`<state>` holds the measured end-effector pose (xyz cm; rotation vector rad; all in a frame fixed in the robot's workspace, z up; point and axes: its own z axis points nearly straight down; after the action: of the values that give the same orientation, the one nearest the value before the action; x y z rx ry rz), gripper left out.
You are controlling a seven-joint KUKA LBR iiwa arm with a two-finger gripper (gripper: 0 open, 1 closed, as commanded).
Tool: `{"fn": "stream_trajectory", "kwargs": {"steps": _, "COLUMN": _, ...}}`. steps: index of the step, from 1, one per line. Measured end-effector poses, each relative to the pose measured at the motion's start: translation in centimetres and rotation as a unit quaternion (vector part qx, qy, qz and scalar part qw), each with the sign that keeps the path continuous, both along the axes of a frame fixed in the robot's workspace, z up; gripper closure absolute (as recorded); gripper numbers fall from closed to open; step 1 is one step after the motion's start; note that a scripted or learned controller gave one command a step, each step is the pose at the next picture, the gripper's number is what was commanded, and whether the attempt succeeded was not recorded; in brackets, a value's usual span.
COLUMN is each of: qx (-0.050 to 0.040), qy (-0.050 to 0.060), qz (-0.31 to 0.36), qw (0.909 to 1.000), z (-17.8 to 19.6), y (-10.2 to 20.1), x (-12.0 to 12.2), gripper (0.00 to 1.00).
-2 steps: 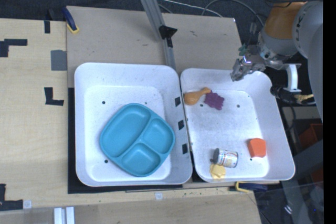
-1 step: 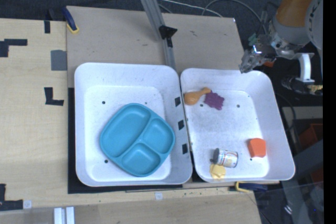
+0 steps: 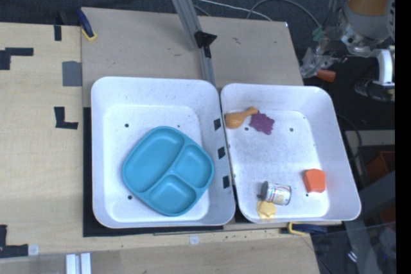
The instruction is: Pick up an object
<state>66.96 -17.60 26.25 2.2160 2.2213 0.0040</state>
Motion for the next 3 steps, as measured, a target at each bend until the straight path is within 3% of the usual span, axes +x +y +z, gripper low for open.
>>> {"fn": "stream_trajectory", "kwargs": {"steps": 3, "qx": 0.0013, "qy": 0.003, "qz": 0.002, "qw": 1.0, "z": -0.6, "y": 17.0, "x": 0.5, "gripper": 1.0}}
